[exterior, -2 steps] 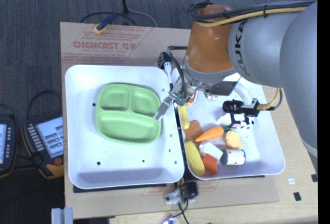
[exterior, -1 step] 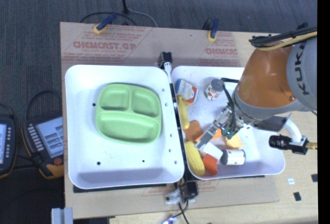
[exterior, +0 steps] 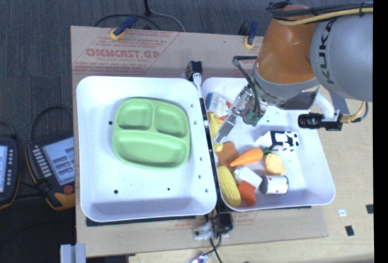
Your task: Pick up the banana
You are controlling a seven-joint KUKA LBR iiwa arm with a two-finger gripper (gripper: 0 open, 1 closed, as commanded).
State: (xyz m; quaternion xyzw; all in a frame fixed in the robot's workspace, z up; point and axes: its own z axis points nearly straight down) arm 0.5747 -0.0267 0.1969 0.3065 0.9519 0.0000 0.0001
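Fingers [exterior: 225,128] of the gripper [exterior: 233,117]: two slim metal prongs extending down and to the left from the wrist, drawn close together with nothing visible between them; their tips hang over the left part of the right bin [exterior: 315,183]. The banana [exterior: 213,128] lies in that bin against its left wall, just left of the fingertips; only a yellow strip shows, partly hidden by the fingers, with its long axis running roughly along the wall, top to bottom of the view. Which end is the stem cannot be told. Whether the fingertips touch it cannot be told either.

Arm [exterior: 315,56]: grey, with an orange band, entering from the right above the right bin.

Other contents of the right bin: an ear of corn [exterior: 227,181] near the lower left corner, a carrot [exterior: 247,157] lying slantwise at the centre, a black-and-white cow-patterned item [exterior: 285,140] to the right of it, a small white can [exterior: 274,184] near the front wall, and a small blue-and-white package [exterior: 216,102] near the top left corner.

Left bin [exterior: 97,195]: holds a green divided plate [exterior: 152,133], lying flat near its centre.
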